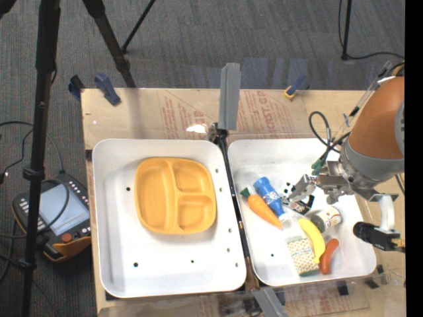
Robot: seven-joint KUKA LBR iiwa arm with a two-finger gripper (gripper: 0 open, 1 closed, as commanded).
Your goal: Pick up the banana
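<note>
The yellow banana lies in the right bin, near its front, pointing from upper left to lower right. My gripper hangs low over the middle of that bin. It sits just up and to the left of the banana, apart from it and close to the blue bottle. Nothing of the banana is in the gripper. The arm's grey wrist and orange band come in from the right.
Around the banana lie an orange carrot, a small white bottle, a red sausage-like piece and a patterned box. The left bin holds a yellow divided plate.
</note>
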